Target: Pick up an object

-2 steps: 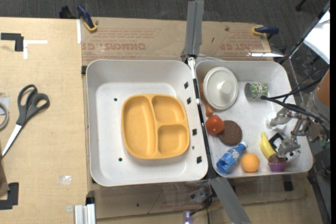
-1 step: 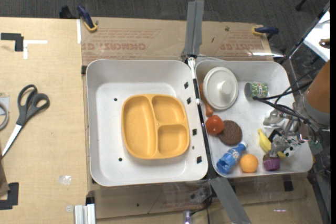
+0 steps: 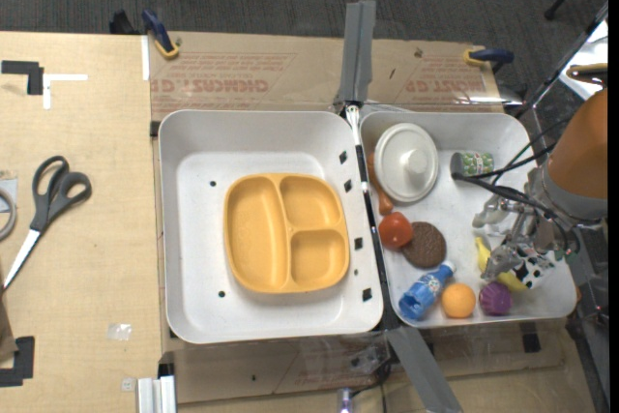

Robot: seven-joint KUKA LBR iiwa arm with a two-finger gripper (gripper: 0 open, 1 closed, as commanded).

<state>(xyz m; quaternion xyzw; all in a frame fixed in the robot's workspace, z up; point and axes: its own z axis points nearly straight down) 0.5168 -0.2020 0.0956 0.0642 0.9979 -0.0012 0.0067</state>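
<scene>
The arm [image 3: 585, 160] runs off the right edge, so little more than its orange band and wrist shows. The gripper [image 3: 513, 251] is a tangle of metal and cables over the right bin [image 3: 455, 116], too cluttered to read. Under it, a black-and-white object [image 3: 532, 273] and a yellow piece [image 3: 483, 254] are partly covered (neither can be identified). A small orange thing [image 3: 384, 201] is mostly hidden beneath the white bowl [image 3: 406, 162]. The label on the green can [image 3: 476, 162] is too small to read. The scissors [image 3: 44, 208] have their blade tips cut off at the left edge.
</scene>
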